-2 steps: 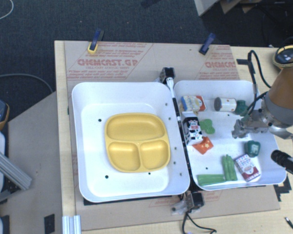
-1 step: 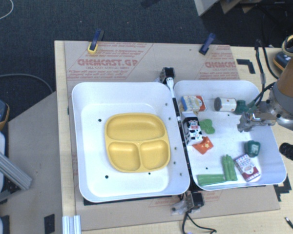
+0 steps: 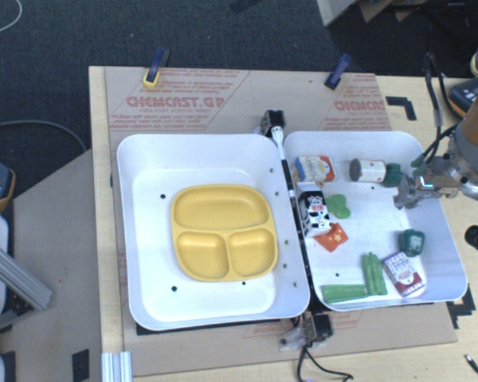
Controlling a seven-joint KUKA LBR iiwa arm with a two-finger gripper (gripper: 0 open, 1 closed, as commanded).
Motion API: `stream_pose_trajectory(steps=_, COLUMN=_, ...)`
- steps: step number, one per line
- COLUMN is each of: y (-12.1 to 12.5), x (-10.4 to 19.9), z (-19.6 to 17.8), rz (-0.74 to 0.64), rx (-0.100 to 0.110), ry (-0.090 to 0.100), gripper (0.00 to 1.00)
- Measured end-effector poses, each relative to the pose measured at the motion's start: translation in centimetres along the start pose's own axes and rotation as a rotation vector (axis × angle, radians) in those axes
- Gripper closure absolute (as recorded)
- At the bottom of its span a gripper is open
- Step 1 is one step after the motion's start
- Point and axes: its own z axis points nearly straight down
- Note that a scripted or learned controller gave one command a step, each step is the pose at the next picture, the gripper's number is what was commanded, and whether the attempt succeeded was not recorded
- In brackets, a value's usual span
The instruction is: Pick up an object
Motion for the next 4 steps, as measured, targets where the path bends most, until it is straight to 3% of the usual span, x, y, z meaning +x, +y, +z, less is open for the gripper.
stream_pose_trajectory(steps=3, y=0.6, x=17.6, z=0.8, rz=-0.005, rx=0.009, ry=0.006, gripper=1.0)
stream_pose_trajectory(steps=4, y=3.2, x=21.7, z=0.8, rz=-0.004, rx=0.002, ry=0.004, gripper=1.0)
